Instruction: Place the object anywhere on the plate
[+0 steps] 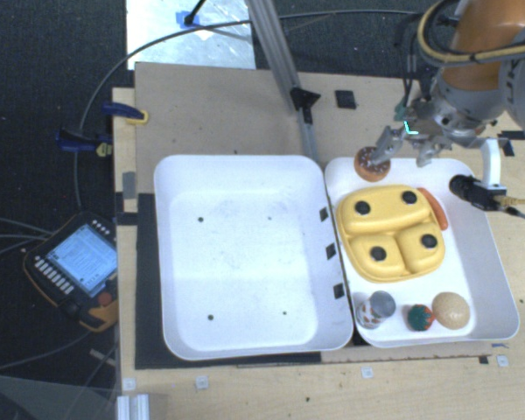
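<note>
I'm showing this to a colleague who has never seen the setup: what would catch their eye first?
Probably the yellow sectioned plate in the middle of the right bin, bright against the white. Next the orange-banded arm reaching in at top right, its gripper above the bin's far edge beside a small brown round object. Three small items lie along the bin's near edge.

Two white bins, one yellow plate, five small objects.

Tan bench top, dark carpet floor, bright floor patch
</note>
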Available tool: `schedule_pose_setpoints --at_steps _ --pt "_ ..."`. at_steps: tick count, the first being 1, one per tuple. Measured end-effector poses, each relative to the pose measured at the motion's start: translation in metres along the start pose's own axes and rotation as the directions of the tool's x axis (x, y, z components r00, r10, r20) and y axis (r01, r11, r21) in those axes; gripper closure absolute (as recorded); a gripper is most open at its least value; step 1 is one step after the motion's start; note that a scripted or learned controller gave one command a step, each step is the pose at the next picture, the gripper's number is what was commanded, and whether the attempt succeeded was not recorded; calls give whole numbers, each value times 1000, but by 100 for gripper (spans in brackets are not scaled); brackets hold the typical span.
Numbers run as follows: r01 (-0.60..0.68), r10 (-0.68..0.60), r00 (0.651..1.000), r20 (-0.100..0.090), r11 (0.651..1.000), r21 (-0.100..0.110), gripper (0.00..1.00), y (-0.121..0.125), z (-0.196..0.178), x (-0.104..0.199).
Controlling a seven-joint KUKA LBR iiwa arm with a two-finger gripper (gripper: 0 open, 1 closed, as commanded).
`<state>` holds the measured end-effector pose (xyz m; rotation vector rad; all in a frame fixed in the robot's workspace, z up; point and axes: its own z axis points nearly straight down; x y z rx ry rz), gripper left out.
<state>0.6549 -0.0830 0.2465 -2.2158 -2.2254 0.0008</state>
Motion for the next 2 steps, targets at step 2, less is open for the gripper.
schedule_pose_setpoints --at_steps 2 --pt "2 -2 1000 1 1000 1 0 0 58 7"
